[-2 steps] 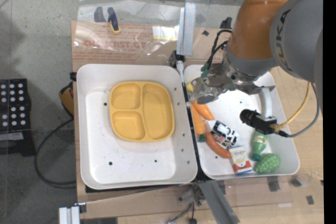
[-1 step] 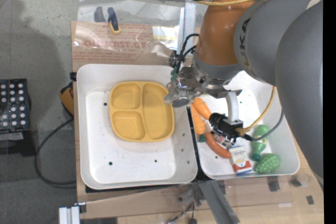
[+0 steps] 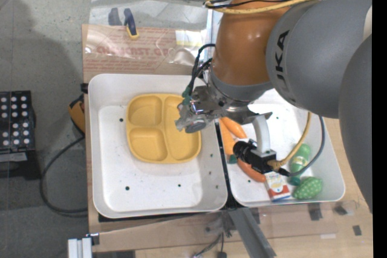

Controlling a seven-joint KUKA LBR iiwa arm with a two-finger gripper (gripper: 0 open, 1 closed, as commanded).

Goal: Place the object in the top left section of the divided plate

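- On the left, the white left bin (image 3: 109,190) holds the yellow divided plate (image 3: 162,129); its top left section (image 3: 144,110) looks bare, so the placing seems undone.
- Over the plate's right edge hangs the pincer (image 3: 192,116); whether it is clenched, or carrying the object, I cannot tell.
- Further right, the right bin (image 3: 329,187) holds a carrot (image 3: 232,127), green toys (image 3: 307,188) and a small carton (image 3: 277,185), any one possibly the object.
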